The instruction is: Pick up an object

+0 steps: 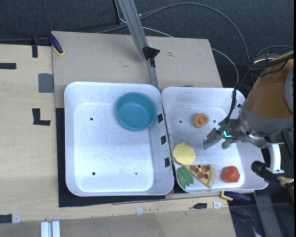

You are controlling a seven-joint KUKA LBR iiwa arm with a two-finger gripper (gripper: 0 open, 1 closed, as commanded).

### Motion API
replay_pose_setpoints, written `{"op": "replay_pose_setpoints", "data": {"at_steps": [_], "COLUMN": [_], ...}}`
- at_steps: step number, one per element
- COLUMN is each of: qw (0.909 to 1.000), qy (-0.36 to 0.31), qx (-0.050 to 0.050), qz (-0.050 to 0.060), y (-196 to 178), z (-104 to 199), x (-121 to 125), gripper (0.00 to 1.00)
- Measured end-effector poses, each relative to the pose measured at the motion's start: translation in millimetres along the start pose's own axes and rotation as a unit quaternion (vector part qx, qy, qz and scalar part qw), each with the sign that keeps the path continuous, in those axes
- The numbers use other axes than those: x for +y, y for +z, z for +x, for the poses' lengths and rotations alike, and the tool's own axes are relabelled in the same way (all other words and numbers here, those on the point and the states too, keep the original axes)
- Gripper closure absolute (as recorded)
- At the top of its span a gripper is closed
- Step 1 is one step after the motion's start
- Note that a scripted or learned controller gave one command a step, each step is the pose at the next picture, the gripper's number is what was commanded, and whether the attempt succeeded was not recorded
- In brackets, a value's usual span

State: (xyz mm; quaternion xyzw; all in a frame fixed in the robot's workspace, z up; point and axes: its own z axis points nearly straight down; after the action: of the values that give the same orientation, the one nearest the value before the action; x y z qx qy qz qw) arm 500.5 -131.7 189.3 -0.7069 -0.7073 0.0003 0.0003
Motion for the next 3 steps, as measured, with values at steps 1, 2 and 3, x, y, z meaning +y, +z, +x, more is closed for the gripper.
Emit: {"op": "replay_pose_setpoints", "data": {"at_steps": [1,2,3], "qw": [1.0000,1.0000,1.0000], "qy": [0.000,0.000,0.000], "qx": [0.000,0.000,0.001], "qz": [0.000,0.002,-0.002], "y": [0,42,91], "z": [0,0,1], "x": [0,0,1], "gripper": [0.00,0.00,0.00]}}
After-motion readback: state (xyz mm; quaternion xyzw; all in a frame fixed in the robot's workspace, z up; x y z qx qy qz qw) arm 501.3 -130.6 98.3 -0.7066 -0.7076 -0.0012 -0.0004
